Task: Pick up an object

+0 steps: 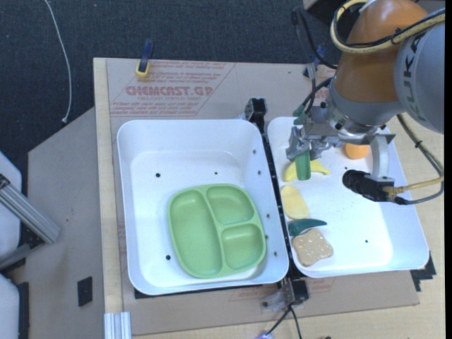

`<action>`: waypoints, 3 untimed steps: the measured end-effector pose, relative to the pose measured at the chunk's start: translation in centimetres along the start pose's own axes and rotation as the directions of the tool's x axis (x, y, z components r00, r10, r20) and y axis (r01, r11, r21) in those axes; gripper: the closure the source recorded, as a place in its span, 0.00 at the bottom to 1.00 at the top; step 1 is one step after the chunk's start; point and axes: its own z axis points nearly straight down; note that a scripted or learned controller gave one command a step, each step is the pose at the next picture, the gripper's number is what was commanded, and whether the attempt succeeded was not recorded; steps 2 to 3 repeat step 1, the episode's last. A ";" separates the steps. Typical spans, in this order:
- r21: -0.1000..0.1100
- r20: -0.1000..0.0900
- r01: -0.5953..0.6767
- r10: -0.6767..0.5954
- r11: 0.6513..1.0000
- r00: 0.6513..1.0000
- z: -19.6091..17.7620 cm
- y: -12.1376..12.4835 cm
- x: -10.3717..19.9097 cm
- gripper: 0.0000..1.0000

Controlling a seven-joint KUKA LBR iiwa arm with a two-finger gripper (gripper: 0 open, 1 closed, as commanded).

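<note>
My gripper point(302, 154) hangs over the far left part of the right bin point(395, 253). A small dark green stick-shaped object point(303, 168) stands upright between its fingers, and the gripper is shut on it. Just beneath it a yellow banana-shaped piece point(316, 169) lies on the bin floor. Nearer the front, along the bin's left wall, lie a pale yellow lump point(295, 202), a teal leaf-shaped piece point(305, 225) and a tan toast-like piece point(312, 246). An orange ball point(357, 151) sits partly hidden behind the wrist.
The left bin point(141, 161) holds a light green divided plate point(215, 228). A black cylindrical part with a yellow cable point(367, 184) juts over the middle of the right bin. The arm's big orange and grey body point(381, 48) covers the right bin's far side.
</note>
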 end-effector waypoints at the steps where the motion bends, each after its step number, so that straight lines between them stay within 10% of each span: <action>1: 0.002 0.001 -0.001 0.001 1.000 1.000 1.9 -0.4 5.6 1.00; 3: 0.002 0.001 -0.001 0.001 1.000 1.000 1.9 -0.4 5.6 1.00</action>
